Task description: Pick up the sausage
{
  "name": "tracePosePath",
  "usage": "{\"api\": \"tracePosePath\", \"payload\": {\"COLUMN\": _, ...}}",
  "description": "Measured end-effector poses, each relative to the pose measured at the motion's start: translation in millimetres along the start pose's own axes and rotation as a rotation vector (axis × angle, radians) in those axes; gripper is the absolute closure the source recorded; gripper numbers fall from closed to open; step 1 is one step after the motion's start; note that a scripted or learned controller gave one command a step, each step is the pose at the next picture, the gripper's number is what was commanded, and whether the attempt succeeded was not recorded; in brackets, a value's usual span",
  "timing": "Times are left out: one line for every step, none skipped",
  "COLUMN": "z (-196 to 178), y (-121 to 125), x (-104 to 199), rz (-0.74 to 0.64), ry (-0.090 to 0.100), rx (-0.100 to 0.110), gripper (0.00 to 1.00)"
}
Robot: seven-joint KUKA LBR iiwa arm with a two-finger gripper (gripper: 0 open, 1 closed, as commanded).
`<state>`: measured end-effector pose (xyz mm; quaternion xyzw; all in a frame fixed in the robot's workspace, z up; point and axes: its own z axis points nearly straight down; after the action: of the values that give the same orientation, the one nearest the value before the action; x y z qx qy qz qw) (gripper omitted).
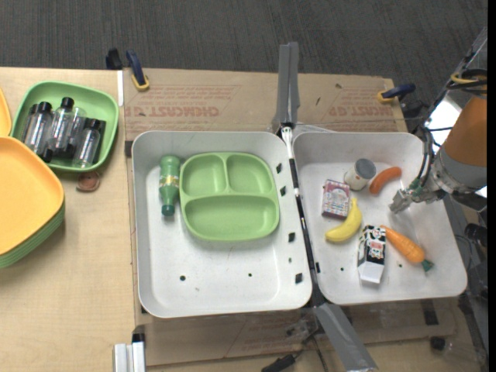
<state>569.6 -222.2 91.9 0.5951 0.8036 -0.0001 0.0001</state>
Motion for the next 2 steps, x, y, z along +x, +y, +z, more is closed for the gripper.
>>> {"api": "tracePosePath", "payload": {"z": 0, "y": 27, "x": -8, "rz": 0.222, "ry": -0.001, "rx": 0.0, "gripper": 1.0}}
{"api": "tracePosePath", "payload": {"z": 0, "y": 5, "x": -1, "rz": 0.0, "ry": 0.001, "rx": 0.002, "gripper": 1.0}}
